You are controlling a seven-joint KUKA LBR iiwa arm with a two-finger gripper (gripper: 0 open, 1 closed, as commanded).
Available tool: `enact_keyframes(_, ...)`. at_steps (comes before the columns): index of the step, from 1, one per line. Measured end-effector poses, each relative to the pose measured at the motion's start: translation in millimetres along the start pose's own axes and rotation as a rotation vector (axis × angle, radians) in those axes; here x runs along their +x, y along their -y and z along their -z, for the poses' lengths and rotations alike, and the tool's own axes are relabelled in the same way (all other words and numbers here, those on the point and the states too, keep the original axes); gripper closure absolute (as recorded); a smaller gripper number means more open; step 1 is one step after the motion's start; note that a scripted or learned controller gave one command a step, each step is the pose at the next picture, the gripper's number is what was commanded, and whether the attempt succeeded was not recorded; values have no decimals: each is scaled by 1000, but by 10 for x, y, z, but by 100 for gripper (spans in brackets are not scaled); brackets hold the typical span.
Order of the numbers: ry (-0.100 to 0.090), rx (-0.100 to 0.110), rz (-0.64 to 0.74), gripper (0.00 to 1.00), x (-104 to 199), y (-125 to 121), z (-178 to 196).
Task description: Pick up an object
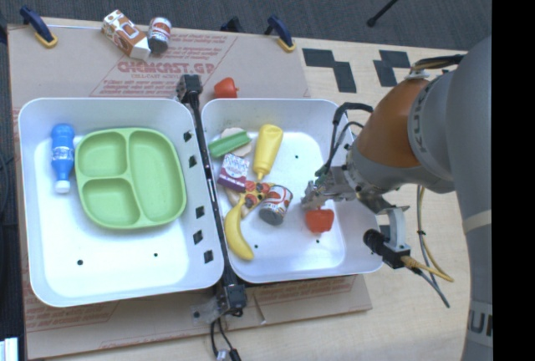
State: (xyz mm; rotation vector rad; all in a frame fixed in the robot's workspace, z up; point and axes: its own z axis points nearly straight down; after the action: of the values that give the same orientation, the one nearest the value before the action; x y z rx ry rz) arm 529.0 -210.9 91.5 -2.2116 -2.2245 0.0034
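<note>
The gripper (318, 199) sits low in the right bin (330, 113), at about four o'clock from that bin's centre, directly over a small red object (320, 221) that looks like a toy tomato or strawberry. Whether its fingers are spread or pressed together cannot be told from this angle, and no object is seen pinched between them.

At nine o'clock from the red object, just beside it, lies a small can (273, 204) on its side. A banana (236, 232) runs along the bin's left wall toward seven o'clock. A yellow mustard bottle (267, 149) lies near the bin's middle top, with a green item (227, 142) at its ten o'clock and a purple packet (233, 175) below that.

The left bin (109, 276) holds a green divided plate (131, 177) and, at its nine o'clock, a blue bottle (63, 155).
</note>
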Motion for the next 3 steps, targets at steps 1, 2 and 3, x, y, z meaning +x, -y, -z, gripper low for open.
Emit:
enact_keyframes(1,4,-8,1,100,-1,-372,1909)
enact_keyframes(2,1,0,0,100,3,538,850)
enact_keyframes(3,2,-3,2,100,2,-149,3)
